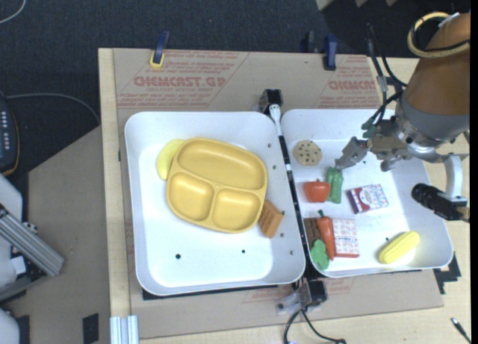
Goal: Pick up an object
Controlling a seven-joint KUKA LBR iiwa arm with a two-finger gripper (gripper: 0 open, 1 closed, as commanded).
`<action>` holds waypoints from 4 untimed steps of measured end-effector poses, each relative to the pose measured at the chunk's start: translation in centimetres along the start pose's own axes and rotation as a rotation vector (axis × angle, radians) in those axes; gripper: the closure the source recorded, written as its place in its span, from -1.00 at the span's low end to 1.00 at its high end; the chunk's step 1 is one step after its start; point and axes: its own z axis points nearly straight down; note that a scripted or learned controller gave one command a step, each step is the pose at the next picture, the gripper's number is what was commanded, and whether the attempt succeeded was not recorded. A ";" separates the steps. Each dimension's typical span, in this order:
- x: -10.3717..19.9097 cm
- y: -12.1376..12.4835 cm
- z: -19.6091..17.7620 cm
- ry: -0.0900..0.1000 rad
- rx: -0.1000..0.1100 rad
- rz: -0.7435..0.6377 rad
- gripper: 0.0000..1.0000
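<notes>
My gripper (355,154) hangs over the upper middle of the right bin (426,186), reaching in from the right. Its tip is just above and right of a green bottle-shaped item (334,186), and whether they touch is unclear. A red tomato-like piece (316,190) lies against the green item's left side. A cookie (306,153) sits to the gripper's left. A red and white packet (368,198) lies below the gripper. Nothing shows in its grasp.
Lower in the right bin lie a carrot (325,227), a white and red packet (344,237), a green piece (320,254) and a yellow corn-like item (398,247). The left bin (149,245) holds a yellow divided tray (216,184), a yellow disc (167,158) and a brown slice (270,220).
</notes>
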 end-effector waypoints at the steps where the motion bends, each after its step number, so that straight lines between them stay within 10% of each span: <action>1: 0.0 0.3 -0.6 -0.001 -0.012 -0.002 -1.00; 4: 0.6 0.9 9.2 -0.003 -0.035 -0.005 -1.00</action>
